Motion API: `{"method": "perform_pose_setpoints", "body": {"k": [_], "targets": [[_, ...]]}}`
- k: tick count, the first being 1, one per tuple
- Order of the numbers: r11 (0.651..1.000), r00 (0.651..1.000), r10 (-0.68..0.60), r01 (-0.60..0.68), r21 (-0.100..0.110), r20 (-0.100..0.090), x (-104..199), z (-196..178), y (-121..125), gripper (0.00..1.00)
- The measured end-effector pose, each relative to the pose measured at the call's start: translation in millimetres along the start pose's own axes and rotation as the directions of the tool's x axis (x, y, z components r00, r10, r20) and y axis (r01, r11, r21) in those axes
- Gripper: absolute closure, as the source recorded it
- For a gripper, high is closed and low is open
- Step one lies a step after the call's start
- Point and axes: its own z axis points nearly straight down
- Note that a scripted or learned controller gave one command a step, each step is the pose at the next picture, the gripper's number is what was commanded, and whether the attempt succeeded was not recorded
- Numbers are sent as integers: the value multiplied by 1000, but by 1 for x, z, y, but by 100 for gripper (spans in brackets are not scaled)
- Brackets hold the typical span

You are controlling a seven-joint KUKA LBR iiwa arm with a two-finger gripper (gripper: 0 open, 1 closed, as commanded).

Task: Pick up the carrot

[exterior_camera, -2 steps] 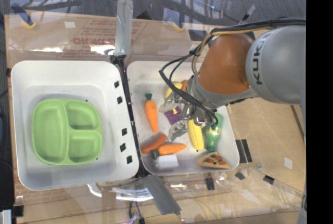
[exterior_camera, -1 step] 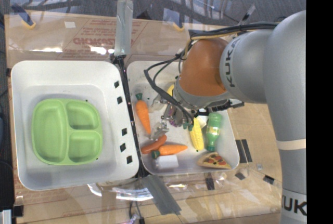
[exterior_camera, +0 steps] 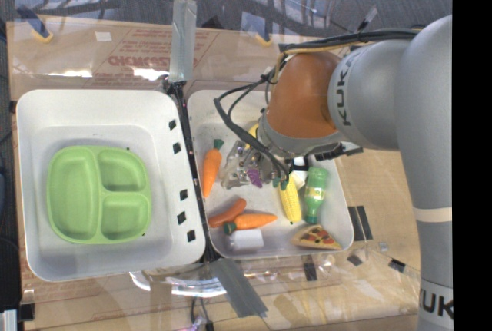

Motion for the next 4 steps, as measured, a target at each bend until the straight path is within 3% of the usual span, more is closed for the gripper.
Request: {"method": "perform_pose_setpoints", "body": {"k": [1,2,3,4], "targets": [[874,874,-485,485,4,7,53,-91,45,100],[669,669,-743,743,7,6,86,-185,64,100],[599,599,-800,800,10,5,86,-269,38,100],[626,626,-780,780,10,5,45,-357,11,100]]}}
